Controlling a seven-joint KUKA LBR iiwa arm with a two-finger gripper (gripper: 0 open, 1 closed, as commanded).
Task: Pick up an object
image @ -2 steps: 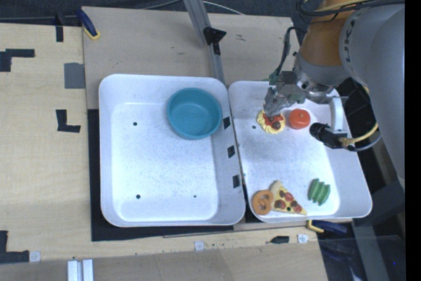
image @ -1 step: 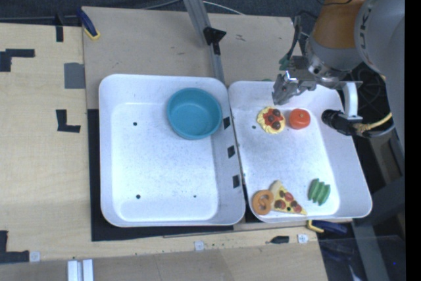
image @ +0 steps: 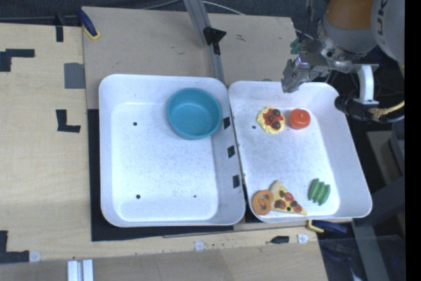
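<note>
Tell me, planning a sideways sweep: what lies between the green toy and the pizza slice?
Bare white bin floor; camera view shows nothing between green toy and pizza slice.

Glossy plastic bowl (image: 193, 113), speckled white bins (image: 164, 207), matt wood-look bench (image: 39, 174)

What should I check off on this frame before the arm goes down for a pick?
1. Gripper over the right bin, at its far rim: ok.
2. Fingers open: cannot tell.
3. Gripper holds nothing: ok.
4. Nearest targets, toy tomato and round pizza toy, lie apart: ok.
5. Pizza slice and pretzel-like toy touching: not ok for a clean grasp.
6. Blue bowl in the left bin, out of the way: ok.
</note>
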